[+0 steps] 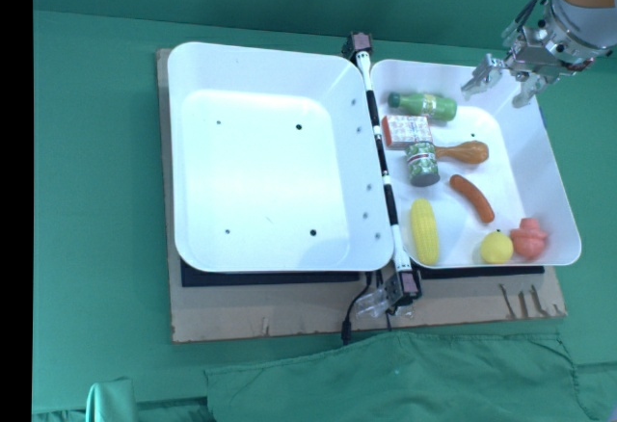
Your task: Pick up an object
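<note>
Claw [503,83] hangs over the far rim of the right bin [557,181], high and off to the side, which looks like a staging spot before choosing a target. Its fingers are spread wide with nothing between them, touching nothing. All the candidates lie in that bin: the green bottle [422,104] just to the claw's left, the small box [406,130] beyond it, the corn cob [424,230] and lemon [496,247] well toward the near side. Left bin [260,73] sits well apart.
</note>
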Robot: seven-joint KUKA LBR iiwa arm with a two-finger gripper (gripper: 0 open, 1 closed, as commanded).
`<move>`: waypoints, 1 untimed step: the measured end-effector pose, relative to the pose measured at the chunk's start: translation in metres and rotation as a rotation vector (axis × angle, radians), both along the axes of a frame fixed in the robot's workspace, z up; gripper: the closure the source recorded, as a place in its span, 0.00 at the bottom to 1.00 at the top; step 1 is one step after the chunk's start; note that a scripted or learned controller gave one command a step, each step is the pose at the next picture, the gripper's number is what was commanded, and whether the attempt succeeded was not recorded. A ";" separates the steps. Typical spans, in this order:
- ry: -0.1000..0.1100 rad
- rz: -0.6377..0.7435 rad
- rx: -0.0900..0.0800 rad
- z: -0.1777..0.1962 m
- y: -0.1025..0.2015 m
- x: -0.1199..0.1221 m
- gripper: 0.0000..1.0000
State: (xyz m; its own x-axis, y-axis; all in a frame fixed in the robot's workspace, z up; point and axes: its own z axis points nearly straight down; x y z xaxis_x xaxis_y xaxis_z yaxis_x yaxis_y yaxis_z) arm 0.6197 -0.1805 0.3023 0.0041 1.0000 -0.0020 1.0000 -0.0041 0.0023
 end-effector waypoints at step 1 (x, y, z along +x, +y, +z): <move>0.000 0.000 0.000 0.000 0.000 0.000 0.00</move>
